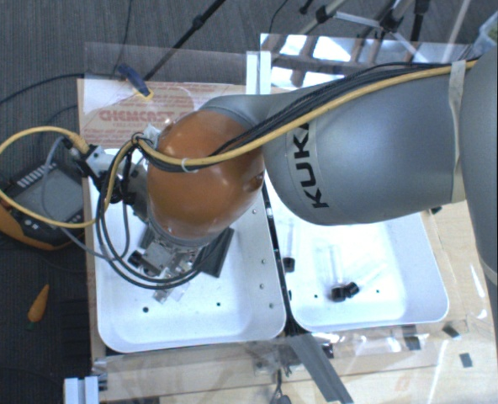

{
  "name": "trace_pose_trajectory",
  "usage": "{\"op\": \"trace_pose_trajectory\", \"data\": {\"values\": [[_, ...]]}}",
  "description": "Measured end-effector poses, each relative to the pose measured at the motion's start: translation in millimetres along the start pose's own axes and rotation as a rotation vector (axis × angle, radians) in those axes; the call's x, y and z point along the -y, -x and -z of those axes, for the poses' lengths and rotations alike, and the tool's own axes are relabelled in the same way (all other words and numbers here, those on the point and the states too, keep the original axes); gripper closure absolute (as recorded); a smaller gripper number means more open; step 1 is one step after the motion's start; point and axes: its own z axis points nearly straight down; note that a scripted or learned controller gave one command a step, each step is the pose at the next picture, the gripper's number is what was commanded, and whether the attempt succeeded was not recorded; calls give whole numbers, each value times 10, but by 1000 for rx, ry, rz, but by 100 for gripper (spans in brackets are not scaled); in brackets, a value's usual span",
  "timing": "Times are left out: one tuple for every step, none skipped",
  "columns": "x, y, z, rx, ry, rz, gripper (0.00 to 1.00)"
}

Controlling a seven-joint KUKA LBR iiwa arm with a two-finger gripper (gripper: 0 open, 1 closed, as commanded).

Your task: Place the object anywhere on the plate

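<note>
- Gripper (166, 266): low over the left bin (190, 331), under the arm's orange band (200, 171). The wrist and cabling hide its working end, so I cannot tell whether it is apart, together or clamped on anything. Nothing can be made out in its grasp.
- Dark flat slab (218, 252): just to the right of the gripper, touching or nearly touching it and tilted. I cannot tell whether it belongs to the tool or lies loose in the bin.
- Black and yellow cables (106, 225): looped just to the left of the gripper and above it, hanging over the bin's edge.
- Small black object (343, 291): probably the task's thing. It lies well to the right of the gripper, across the divide between the bins, on the floor of the right bin (400, 310), apart from its walls. It is short, with its long axis roughly across the view.
- Governing relation: the object is in the other bin from the gripper, so the single arm would have to move to the right before any pick. By this judgement the task is at an early stage.
- Worktop (455, 225): bare wood beyond the right bin, farthest from the gripper.
</note>
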Motion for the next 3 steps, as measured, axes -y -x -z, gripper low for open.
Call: {"op": "trace_pose_trajectory", "data": {"values": [[103, -114, 824, 0, -2, 426, 100], [-9, 19, 1394, 0, -2, 495, 100], [348, -403, 2027, 1, -4, 317, 100]]}}
